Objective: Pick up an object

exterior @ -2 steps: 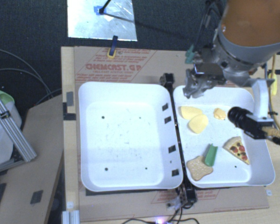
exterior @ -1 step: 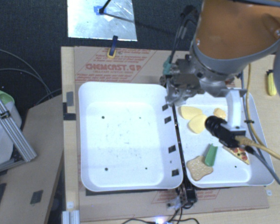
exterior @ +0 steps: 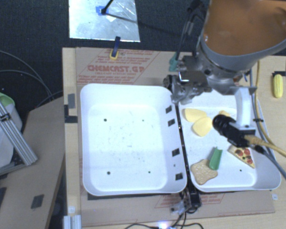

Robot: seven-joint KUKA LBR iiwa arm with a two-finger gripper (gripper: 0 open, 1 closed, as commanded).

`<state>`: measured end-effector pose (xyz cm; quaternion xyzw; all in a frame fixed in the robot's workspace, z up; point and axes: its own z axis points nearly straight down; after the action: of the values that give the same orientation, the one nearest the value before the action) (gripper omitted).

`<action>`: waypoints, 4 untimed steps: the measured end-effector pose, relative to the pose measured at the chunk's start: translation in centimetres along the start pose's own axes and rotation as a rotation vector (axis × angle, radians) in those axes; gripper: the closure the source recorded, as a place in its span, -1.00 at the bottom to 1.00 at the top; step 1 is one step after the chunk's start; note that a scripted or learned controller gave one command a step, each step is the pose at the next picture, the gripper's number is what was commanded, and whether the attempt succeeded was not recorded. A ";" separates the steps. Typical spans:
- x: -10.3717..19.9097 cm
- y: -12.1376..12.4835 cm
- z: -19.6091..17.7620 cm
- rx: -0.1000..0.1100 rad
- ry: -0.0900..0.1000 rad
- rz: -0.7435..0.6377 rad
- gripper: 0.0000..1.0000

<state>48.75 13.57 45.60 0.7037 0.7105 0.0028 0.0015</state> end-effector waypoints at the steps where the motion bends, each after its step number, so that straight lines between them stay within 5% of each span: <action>1: 0.0 0.1 -1.1 -0.003 0.000 -0.006 1.00; 2: -0.4 3.8 4.1 0.007 -0.003 0.011 1.00; 3: -0.3 3.8 2.7 0.001 -0.001 0.005 1.00; 4: 1.0 10.7 -0.2 -0.003 -0.001 0.007 1.00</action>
<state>59.40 14.69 45.87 0.7060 0.7082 0.0034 0.0027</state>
